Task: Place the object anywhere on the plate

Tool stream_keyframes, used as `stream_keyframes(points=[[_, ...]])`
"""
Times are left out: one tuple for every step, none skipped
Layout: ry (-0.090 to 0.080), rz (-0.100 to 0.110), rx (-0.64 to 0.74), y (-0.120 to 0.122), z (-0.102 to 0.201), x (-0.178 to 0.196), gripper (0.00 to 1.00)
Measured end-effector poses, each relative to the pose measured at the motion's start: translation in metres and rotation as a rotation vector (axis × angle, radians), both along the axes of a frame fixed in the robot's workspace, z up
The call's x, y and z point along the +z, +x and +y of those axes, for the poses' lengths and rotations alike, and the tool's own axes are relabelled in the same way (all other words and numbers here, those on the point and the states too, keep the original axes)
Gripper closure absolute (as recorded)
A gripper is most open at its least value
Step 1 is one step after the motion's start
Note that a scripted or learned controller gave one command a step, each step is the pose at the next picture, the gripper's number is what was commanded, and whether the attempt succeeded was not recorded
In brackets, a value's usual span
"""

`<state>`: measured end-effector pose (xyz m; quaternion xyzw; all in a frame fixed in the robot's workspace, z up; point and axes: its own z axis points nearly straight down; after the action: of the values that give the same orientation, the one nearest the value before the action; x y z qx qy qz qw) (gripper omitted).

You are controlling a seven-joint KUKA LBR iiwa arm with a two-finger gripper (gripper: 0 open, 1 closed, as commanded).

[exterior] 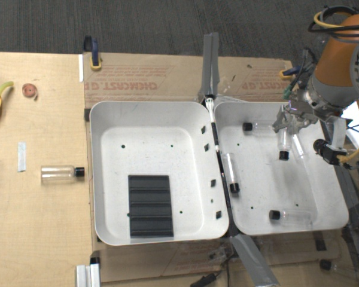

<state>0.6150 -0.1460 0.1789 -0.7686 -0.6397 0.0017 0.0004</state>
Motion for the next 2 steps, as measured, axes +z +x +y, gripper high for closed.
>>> stream_keyframes(points=[[0.0,-0.001,0.0,0.0,0.0,0.0,0.0],[0.0,-0.001,-0.004,0.043,-0.047,0.001,0.0]])
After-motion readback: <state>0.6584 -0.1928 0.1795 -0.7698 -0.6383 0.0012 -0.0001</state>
